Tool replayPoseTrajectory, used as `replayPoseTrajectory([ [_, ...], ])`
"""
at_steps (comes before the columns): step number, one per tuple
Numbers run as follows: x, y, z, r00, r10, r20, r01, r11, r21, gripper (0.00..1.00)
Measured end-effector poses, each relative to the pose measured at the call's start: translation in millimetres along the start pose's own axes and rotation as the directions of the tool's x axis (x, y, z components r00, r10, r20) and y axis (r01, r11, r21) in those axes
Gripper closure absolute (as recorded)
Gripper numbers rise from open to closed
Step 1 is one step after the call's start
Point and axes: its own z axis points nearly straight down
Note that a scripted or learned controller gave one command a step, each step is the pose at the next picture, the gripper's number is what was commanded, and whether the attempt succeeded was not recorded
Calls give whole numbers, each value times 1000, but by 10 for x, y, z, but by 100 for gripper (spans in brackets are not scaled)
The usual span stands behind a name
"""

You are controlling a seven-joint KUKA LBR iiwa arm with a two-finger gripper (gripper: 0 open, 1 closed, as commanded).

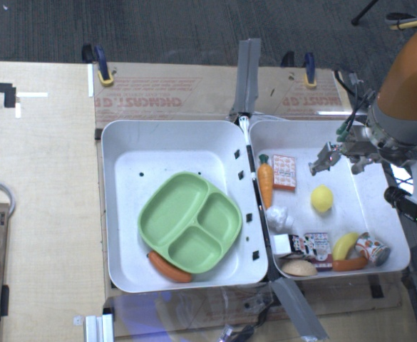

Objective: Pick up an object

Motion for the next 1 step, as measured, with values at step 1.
replayPoseTrajectory([
  [1, -51, -101, 1214, 998, -64, -1, 64, 998, 1, 0],
])
